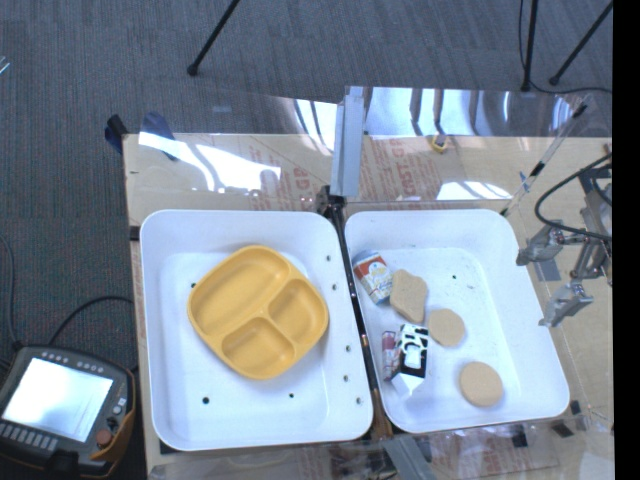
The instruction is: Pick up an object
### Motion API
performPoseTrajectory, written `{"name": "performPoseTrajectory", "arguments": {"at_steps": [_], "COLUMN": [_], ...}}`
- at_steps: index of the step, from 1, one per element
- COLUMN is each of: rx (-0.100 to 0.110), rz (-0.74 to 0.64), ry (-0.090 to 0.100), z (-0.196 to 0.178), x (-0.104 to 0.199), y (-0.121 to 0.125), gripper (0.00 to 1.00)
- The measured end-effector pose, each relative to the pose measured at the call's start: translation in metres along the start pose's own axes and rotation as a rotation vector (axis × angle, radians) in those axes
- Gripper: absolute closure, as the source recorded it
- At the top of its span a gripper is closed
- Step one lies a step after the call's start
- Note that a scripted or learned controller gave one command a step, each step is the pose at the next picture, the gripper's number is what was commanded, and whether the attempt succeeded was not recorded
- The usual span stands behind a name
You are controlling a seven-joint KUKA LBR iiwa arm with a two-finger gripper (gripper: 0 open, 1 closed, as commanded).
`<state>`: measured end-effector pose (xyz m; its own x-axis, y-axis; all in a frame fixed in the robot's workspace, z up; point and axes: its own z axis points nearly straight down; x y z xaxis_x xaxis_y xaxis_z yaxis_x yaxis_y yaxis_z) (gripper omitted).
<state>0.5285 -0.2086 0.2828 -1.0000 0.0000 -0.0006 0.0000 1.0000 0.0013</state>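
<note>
Easiest pick looks like the small can (373, 276) near the right bin's (520, 268) left wall: probably light, rigid, a bit slick, so grab across its round sides. The claw (565, 303) hangs over that bin's right rim; can't tell its state.

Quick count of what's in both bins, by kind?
Yellow divided tray: 1
Small can: 1
Tan cookie-like pieces: 3
Black-and-white carton: 1
Total: 6
</note>
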Motion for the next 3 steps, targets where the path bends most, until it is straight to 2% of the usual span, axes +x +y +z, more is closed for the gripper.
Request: {"name": "performPoseTrajectory", "arguments": {"at_steps": [1,2,3], "rx": [-0.004,-0.001,0.0], "rz": [0.027,0.407,0.401], "ry": [0.012,0.006,0.005], "z": [0.148,0.198,0.187], "x": [0.022,0.039,0.038], "y": [0.001,0.071,0.073], "gripper": [0.0,0.0,1.0]}}
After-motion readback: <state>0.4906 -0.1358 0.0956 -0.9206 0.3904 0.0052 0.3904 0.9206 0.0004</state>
